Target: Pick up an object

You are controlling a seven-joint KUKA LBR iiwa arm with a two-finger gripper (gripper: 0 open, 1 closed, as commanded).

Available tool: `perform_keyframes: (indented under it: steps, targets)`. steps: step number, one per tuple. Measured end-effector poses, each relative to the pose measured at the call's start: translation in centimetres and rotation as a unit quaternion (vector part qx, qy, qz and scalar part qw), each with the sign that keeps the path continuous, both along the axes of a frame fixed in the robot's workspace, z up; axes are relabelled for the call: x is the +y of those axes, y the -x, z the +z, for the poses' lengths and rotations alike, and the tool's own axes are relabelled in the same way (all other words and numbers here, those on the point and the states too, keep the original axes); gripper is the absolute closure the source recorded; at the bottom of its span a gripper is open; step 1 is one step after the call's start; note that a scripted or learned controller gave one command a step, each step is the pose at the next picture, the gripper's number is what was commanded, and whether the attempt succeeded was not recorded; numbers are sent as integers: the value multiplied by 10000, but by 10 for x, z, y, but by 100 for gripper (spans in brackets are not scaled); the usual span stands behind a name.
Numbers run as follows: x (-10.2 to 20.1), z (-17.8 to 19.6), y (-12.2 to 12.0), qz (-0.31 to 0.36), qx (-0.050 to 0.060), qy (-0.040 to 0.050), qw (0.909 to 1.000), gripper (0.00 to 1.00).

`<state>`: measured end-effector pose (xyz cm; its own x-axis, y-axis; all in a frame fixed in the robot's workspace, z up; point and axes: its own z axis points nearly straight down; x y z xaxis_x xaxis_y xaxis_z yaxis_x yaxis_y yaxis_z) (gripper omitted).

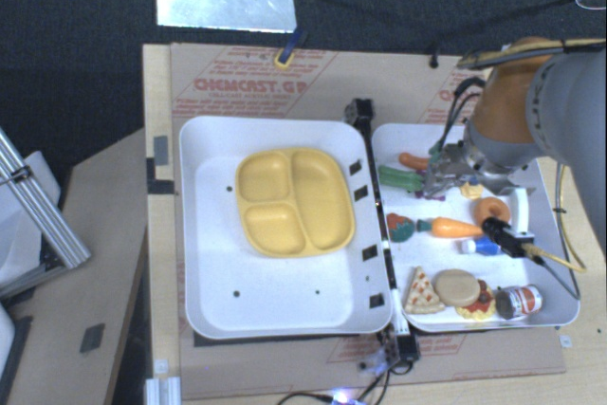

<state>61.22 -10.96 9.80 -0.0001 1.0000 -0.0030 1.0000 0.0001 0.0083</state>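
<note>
I see gripper point(438, 185) low in right bin point(558, 299), green pepper point(403, 176) just left of it. Grip state: cannot tell.

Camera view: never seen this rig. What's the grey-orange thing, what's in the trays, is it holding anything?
The picture is taken by one fixed camera above a bench, looking down at a slant. The grey machine with the orange band is a robot arm reaching in from the right. Its claw sits low over the right bin; whether it holds anything cannot be told from here. The right bin holds toy food: a carrot, a pizza slice, a doughnut, a small can and some other pieces. The left bin holds a yellow divided plate.
</note>
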Motion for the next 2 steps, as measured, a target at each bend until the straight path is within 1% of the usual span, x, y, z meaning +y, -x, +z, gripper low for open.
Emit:
perform_keyframes:
  steps: [1, 2]
  targets:
    - [1, 65, 0, 19, 5, -11, 10000, 100]
    - [2, 110, -7, 22, 6, -11, 10000, 100]
